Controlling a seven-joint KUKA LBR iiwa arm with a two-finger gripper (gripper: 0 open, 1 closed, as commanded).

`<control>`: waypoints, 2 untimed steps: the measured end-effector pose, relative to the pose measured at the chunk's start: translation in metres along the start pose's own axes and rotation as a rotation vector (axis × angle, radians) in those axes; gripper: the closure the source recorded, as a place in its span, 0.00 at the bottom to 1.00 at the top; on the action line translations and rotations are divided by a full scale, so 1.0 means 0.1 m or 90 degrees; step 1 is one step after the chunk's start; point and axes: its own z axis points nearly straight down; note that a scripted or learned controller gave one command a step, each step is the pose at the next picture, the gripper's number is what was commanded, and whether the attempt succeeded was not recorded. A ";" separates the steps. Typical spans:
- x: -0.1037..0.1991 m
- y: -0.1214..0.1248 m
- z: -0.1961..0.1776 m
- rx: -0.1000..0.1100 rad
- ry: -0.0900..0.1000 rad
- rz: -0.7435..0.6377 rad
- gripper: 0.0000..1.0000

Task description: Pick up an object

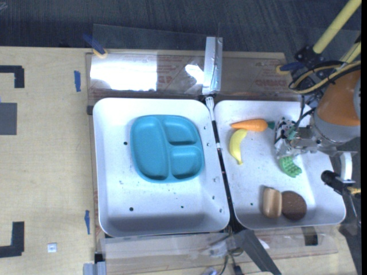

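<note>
1. Two shallow white bins sit side by side on the bench. The left bin (109, 171) carries a blue plastic divided plate (167, 148) near its middle.
2. The right bin (252, 205) holds the loose candidates: an orange toy carrot (250, 125) along the far side, a yellow toy banana (237, 144) just beside and nearer than it, a small green ridged toy (290, 166) toward the right wall, and two rounded brown pieces, one tan (270, 202) and one dark (293, 205), touching each other near the front edge.
3. The grey arm with the orange band (339, 105) reaches in from the right. Its two-finger gripper (285, 146) hangs low over the right bin, directly above the far end of the green toy.
4. Grip state: cannot tell. The tool head is a dark tangle of metal and cable from this angle.
5. Step in hand, as judged: the approach or descent onto a target, most likely the green toy. Nothing appears lifted; every object seems to lie on the bin floor.
6. Next move calls for settling straight down around the green toy, closing firmly, then a vertical lift. The bin's right wall is near, so there is little room sideways.
</note>
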 end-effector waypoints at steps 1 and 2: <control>0.67 0.18 -0.85 -0.001 0.001 0.008 1.00; 1.19 -0.29 -1.05 0.005 0.002 -0.112 1.00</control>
